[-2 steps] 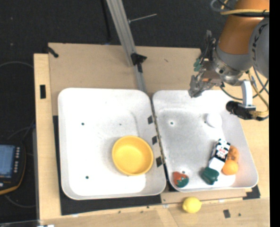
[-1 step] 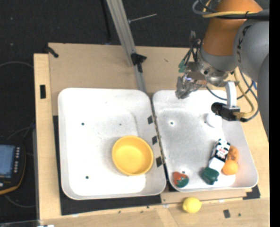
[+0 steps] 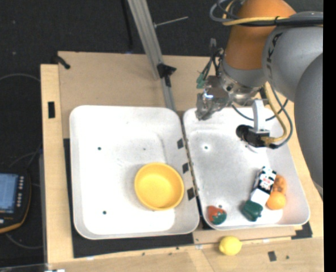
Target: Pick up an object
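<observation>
Gripper (image 3: 204,113) at far-left corner of right bin (image 3: 224,146); finger state impossible to tell.

Yellow bowl (image 3: 159,186) in left bin (image 3: 105,152), near its right wall; red-green piece (image 3: 216,213), green block (image 3: 251,210), black-and-white toy (image 3: 264,181) and orange fruit (image 3: 276,200) clustered along near edge of right bin, well apart from gripper; yellow lemon (image 3: 229,245) on bench just beyond near rim.

One fixed camera looks down at a slant from above the bench (image 3: 117,75), far enough back to take in both white bins: the left bin (image 3: 94,152) toward nine o'clock, the right bin (image 3: 224,152) toward three. The arm (image 3: 292,50) enters from two o'clock.
</observation>
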Controlling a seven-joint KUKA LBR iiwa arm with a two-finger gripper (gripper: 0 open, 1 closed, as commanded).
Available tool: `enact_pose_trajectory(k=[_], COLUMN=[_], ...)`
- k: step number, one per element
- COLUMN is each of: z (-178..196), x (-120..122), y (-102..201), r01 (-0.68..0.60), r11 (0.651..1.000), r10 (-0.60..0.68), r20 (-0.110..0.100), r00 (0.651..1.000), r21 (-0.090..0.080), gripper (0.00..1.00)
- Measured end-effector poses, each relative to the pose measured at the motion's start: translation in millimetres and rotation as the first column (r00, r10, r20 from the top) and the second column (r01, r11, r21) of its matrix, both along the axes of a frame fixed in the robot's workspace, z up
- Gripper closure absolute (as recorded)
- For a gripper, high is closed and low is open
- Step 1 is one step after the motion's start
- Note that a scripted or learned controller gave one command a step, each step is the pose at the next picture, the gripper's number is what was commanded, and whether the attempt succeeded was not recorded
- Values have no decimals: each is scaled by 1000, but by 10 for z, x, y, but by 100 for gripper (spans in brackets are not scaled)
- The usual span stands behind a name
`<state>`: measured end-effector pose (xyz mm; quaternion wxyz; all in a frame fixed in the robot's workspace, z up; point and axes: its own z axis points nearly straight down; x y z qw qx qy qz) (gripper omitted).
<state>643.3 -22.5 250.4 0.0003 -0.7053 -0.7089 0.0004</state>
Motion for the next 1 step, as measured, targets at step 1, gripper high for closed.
enact_pose_trajectory(k=[1], z=[-92], x=[46], y=[507], r01=[-1], r11=[1000], r10=[1], r20=[-1], r00=[1000], r21=[1], gripper=[100])
